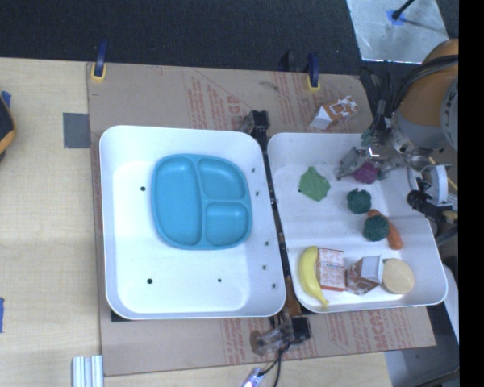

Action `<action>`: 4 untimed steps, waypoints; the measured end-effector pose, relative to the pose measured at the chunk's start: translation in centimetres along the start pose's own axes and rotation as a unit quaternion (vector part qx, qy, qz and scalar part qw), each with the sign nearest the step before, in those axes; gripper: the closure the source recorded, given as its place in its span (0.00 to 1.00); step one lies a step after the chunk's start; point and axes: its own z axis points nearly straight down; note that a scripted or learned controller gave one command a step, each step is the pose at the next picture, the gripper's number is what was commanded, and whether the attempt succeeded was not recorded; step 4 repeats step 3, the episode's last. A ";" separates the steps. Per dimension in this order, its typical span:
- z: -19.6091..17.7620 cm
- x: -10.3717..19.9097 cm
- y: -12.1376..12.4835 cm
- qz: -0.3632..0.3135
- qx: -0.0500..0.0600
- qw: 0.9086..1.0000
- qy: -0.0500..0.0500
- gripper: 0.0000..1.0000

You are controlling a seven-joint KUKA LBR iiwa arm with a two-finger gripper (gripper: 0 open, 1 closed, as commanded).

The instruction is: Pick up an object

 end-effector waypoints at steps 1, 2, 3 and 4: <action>0.0 -0.6 0.0 0.000 -0.001 1.000 -0.001 0.00; 0.0 0.7 0.0 0.000 0.000 1.000 0.000 0.00; 0.0 -0.6 0.0 0.001 -0.002 1.000 -0.001 0.00; 0.0 -0.6 0.0 0.001 -0.002 1.000 -0.001 0.00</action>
